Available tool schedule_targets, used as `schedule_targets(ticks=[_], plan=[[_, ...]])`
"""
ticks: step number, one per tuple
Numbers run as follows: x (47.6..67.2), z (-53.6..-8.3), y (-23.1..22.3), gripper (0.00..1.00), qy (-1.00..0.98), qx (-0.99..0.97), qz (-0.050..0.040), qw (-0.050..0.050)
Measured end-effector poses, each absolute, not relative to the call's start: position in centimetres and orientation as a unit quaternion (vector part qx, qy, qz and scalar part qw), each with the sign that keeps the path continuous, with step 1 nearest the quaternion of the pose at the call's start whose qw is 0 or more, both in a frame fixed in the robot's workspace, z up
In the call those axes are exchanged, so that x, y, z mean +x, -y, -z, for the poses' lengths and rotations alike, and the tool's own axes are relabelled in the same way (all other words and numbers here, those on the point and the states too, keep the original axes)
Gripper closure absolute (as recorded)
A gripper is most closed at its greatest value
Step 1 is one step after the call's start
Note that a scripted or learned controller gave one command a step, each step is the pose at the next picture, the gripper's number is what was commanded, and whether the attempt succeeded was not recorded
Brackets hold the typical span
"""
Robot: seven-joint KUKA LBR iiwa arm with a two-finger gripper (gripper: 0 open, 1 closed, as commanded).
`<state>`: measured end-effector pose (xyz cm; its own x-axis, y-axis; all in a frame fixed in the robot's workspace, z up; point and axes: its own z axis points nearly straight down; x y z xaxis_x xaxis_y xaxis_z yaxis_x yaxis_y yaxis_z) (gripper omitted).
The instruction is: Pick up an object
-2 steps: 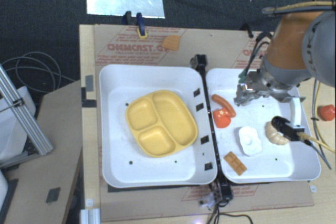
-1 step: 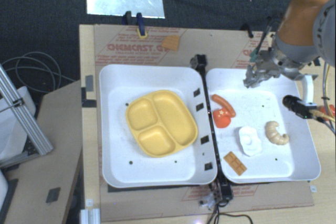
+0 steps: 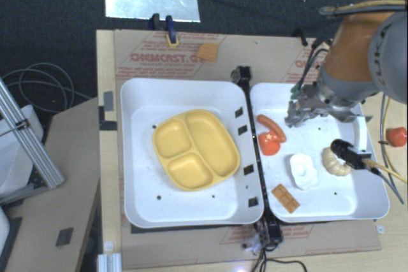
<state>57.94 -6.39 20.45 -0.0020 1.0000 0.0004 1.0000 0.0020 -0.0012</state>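
Hanging over the far part of the right bin (image 3: 370,200), the claw (image 3: 297,113) is too blurred to tell how it is set. Just near-left of it lie a sausage (image 3: 270,125) and a tomato (image 3: 270,143). A yellow divided plate (image 3: 195,149) sits in the left bin (image 3: 137,156).
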Motion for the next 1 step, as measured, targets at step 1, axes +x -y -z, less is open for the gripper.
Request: schedule_targets(ticks=[1], plan=[[51.0, -22.14, 3.37, 1.0, 0.709, -0.706, 0.0001, 0.001]])
